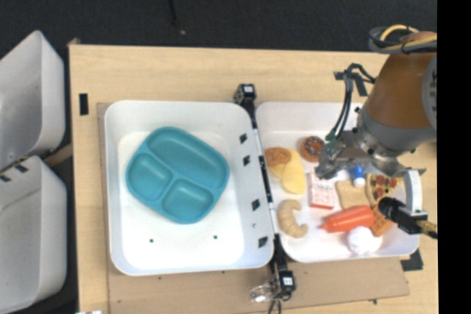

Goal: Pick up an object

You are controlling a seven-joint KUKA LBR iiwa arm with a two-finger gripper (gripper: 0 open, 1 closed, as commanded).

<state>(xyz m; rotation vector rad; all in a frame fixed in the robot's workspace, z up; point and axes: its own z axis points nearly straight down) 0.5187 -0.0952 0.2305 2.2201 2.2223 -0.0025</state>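
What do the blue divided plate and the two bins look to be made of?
Blue divided plate: probably moulded plastic, matte to satin; uniform colour, soft rounded compartment edges. Left bin and right bin: likely thin formed plastic, smooth white, with rounded corners and a faint sheen. The material cannot be confirmed by look alone.

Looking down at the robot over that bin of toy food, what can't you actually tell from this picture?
- The gripper: the arm's own wrist covers it from above, so whether it holds anything is unclear.
- The blue item beside the arm: mostly hidden under the wrist, so unidentifiable.
- The right bin's far right side: covered by the arm.
- The small dark round item: too small and blurred to name.
- The red-and-white packet's print: too small to read.
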